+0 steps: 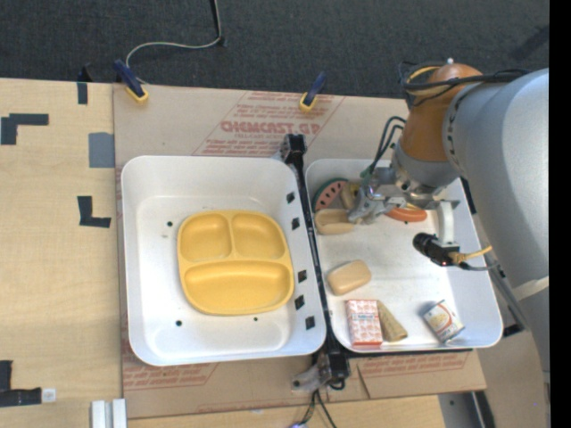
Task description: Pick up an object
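Nearest the gripper [364, 205]: a flat tan slab [335, 224] in the right bin [401, 270], far left corner, close against the wall beside the other bin. Just beyond the slab, a round dark piece [327, 192] with red and green markings, partly hidden. On the gripper's other side, an orange piece [412, 213], half covered by metal. Gripper low over this cluster, just beside the slab; width of opening: cannot tell; hold on anything: cannot tell.

Nearer the camera in the same bin: a tan loaf-shaped lump [348, 277] alone near the middle. Along the near wall, a red-and-white box [363, 321] with print too small to read, a tan wedge [392, 323] touching its right side, and a small can [442, 321] lying tilted, label unreadable.

In the left bin [147, 239]: a yellow plate [235, 261] divided into three compartments, two small ones far, one wide one near.

Under both bins, a cardboard sheet [178, 123] printed in red "CHEMCAST GP", smaller lettering unclear. At its far edge, a left clamp [131, 80] and a right clamp [312, 94], both blue and yellow. Pale wooden bench [45, 266] with black tape marks to the left. Beyond, dark carpet [357, 16] with a black cable [214, 12] across it.
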Motion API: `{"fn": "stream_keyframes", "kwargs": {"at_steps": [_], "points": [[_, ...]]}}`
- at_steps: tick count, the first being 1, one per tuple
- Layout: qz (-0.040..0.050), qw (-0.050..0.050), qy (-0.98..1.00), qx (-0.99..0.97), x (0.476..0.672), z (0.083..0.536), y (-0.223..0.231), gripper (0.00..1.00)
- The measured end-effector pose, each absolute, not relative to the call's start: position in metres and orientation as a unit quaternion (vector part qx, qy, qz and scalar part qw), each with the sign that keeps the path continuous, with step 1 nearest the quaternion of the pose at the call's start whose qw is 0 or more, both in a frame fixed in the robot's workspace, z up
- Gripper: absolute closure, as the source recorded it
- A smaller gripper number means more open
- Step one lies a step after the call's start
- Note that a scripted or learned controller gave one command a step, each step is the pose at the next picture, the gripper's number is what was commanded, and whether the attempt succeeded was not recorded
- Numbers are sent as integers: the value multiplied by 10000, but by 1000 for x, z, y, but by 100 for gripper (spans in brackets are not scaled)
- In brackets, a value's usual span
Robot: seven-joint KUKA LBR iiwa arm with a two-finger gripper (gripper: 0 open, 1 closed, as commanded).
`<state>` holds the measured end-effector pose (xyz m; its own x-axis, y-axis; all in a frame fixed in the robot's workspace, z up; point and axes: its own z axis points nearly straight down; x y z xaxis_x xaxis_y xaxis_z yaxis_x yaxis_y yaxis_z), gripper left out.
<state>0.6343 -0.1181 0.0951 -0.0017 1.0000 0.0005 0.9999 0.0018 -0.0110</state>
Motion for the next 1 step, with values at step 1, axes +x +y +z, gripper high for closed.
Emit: {"fn": "stream_keyframes", "kwargs": {"at_steps": [1], "points": [[1, -9, -7077, -7065, 669, 158, -107, 100]]}}
